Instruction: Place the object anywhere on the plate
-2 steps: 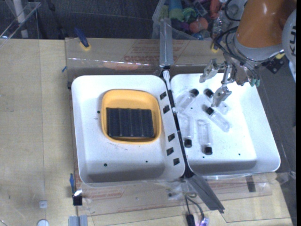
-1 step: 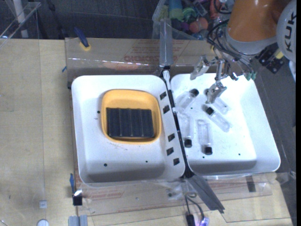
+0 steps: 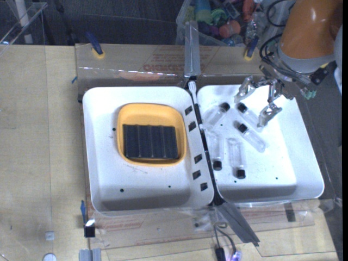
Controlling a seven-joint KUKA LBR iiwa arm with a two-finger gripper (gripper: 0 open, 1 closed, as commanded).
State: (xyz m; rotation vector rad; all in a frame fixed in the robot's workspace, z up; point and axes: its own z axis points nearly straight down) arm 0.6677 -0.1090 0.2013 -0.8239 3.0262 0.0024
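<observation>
A yellow plate (image 3: 149, 111) sits in the left bin (image 3: 98, 145) with a black ribbed block (image 3: 151, 142) lying across its middle. Several clear tubes with black caps lie in the right bin (image 3: 293, 167): one (image 3: 217, 116) near the divider, one (image 3: 252, 138) slanted in the middle, one (image 3: 235, 155) upright in the frame toward the front. My gripper (image 3: 256, 101) hangs over the back of the right bin, above and behind the slanted tube. Its metal fingers (image 3: 269, 112) are spread open with nothing between them.
A raised divider with black clips (image 3: 197, 145) separates the two bins. A clear box of colourful toys (image 3: 225, 7) stands behind the bins. The orange-banded wrist (image 3: 307, 23) and its cables hang over the right bin's far right corner.
</observation>
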